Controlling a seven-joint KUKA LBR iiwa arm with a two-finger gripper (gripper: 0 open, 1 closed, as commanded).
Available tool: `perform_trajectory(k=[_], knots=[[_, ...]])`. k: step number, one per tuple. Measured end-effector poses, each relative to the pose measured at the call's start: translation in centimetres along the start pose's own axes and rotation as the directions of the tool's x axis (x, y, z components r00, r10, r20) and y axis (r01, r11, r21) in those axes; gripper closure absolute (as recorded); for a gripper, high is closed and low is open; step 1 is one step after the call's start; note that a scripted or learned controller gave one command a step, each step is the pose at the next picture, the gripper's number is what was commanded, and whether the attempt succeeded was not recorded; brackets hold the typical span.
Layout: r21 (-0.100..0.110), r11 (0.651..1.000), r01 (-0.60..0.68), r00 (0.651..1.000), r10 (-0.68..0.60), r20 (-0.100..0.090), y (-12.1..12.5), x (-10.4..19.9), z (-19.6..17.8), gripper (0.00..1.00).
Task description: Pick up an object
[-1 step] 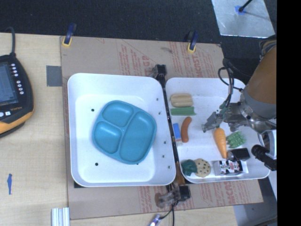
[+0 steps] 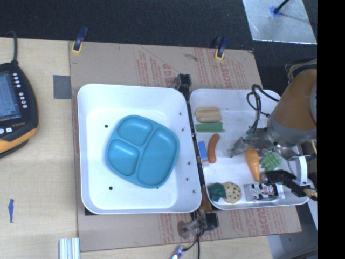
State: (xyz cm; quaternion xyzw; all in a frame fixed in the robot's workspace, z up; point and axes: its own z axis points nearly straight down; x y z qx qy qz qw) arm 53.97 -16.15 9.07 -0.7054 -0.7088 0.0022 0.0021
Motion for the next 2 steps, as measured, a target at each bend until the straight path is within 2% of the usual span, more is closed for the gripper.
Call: perform_trajectory(k=[1,2], knots=[[0.0,1.0,0.003,1.0,-0.003,0.002,0.0,-0.1,-1.1,1.0],[-0.004,1.0,0.0,1.0,0.0,-0.001,4.6,7.2,-10.2,1.0]])
